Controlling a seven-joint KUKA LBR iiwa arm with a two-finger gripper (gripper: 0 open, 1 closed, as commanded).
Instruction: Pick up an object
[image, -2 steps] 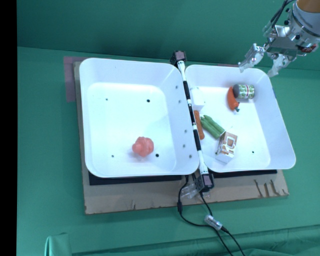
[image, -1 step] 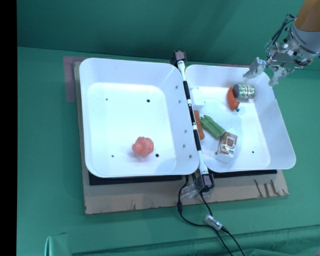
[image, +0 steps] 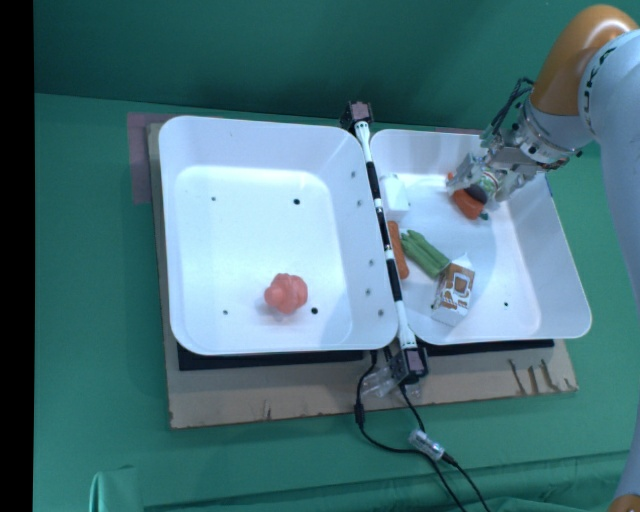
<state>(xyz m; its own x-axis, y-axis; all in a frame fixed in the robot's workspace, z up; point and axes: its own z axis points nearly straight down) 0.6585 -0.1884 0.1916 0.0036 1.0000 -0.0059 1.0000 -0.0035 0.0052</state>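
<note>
Two shallow white bins side by side on a brown board (image: 300, 400) over green cloth (image: 90, 300), divided by a black-and-white strip (image: 380, 230) along the shared rims.

Left bin (image: 200, 140): largest open floor. Single red lumpy object (image: 287, 293) low and slightly right of centre, well apart from every wall. Wide free room above and to its left.

Right bin (image: 560, 300): more crowded toward the divider, more open toward the outer wall. Bare floor along the right wall and in the lower right corner.

Grey arm (image: 600, 80) with orange band, entering from the upper right, wrist over the upper part of the right bin.

Gripper (image: 478, 196) low over the bin's upper middle, near the far rim. Orange-red object (image: 467, 206) directly at the fingertips, touching or just beneath them; whether gripped or merely under the fingers, cannot tell. Finger spread likewise not readable.

Green vegetable bundle (image: 425, 252) lying at a slant near the divider, mid bin. Small printed carton (image: 456, 290) just below and right of it, tilted. Orange carrot-like piece (image: 398, 248) lying along the divider wall, just left of the green bundle. Small white object (image: 396, 192) by the divider, upper left of the bin.

Black cables (image: 400, 430) trailing off the board's near edge.
</note>
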